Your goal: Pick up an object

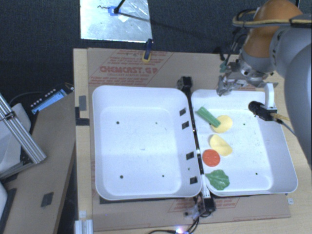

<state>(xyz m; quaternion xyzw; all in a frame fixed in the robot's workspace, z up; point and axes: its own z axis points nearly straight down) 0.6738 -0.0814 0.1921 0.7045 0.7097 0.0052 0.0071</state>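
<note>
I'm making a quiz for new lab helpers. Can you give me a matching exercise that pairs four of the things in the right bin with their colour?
Things:
1. stick
2. round disc
3. leafy piece
4. gripper

Descriptions:
A. red
B. metal grey, over the bin's far edge
C. light green, long, nearest the far edge
D. dark green, nearest the near edge

Pairs: 1-C, 2-A, 3-D, 4-B

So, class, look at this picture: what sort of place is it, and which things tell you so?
Probably a robotics lab or test bench, not a home or shop. A grey robot arm reaches over two white bins, small toy-like pieces such as a green block lie in the right one, and cables run across the bench.
</note>
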